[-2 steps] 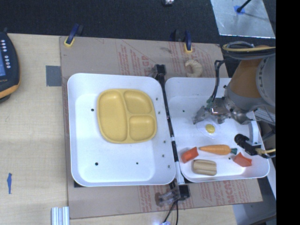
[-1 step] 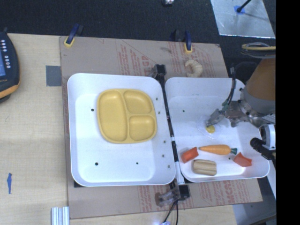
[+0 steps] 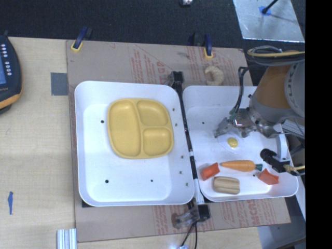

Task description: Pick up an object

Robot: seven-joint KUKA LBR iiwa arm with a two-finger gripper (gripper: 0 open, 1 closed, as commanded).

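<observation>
Bins sit side by side: the left bin [image 3: 93, 154] holds a yellow divided plate [image 3: 140, 127], the right bin [image 3: 207, 105] the smaller things. At right of centre the gripper [image 3: 234, 127] hovers with fingers spread, holding nothing, just above a small yellow piece [image 3: 232, 142]. Along the lower edge lie a carrot [image 3: 238, 165], a tan block [image 3: 226, 185] and two red pieces [image 3: 209, 171].

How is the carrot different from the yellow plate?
The carrot is orange, long and thin; the yellow plate is pale yellow, wide and split into three sections. The carrot is far smaller than the plate. The carrot lies in the right bin among other toy foods; the plate sits alone in the left bin. Both lie flat.
</observation>
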